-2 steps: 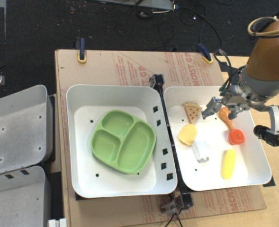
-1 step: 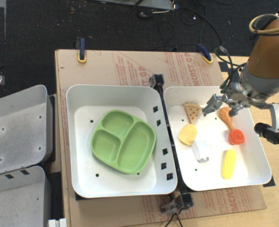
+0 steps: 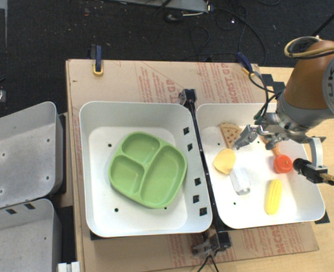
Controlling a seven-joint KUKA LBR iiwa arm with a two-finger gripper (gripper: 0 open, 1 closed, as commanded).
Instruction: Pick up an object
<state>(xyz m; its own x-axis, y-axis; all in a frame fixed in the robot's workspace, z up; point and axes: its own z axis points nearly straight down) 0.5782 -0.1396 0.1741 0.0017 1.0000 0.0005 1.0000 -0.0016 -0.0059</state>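
The right bin (image 3: 303, 208) holds several small things: a tan waffle-patterned wedge (image 3: 230, 133) at its far left, a pale yellow rounded piece (image 3: 224, 161), a clear small bottle (image 3: 240, 181), a yellow corn cob (image 3: 274, 196) and an orange-red piece (image 3: 282, 163). My gripper (image 3: 252, 136) hangs over the bin's upper middle, just right of the wedge and above the yellow piece. Nothing shows between its fingers.
The left bin (image 3: 93, 152) holds a green divided plate (image 3: 148, 169). A black divider (image 3: 198, 152) runs between the bins. White lids (image 3: 19, 152) lie off the bench at left. Cables and clamps sit at the bench's far edge.
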